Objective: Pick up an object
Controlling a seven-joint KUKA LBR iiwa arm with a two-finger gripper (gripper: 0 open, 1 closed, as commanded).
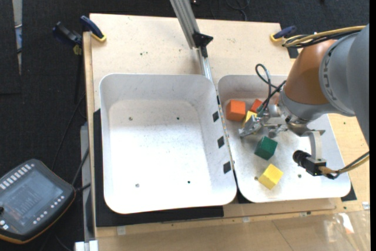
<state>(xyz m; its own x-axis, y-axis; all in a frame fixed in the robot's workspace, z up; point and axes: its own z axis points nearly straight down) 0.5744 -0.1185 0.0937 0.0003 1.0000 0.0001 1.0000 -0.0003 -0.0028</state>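
The gripper (251,126) is hanging low in the right bin (338,144), among the blocks.

Going left to right, the orange block (236,110) is sitting just beside it, then the green block (266,147) and the yellow block (271,176). I cannot tell how the pincer is standing. It may be nudging a block away.

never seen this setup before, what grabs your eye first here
The grey arm with its orange band reaches in from the right, its claw low over the right bin. Bright blocks lie there: an orange block behind the claw, a green block and a yellow block nearer the front.
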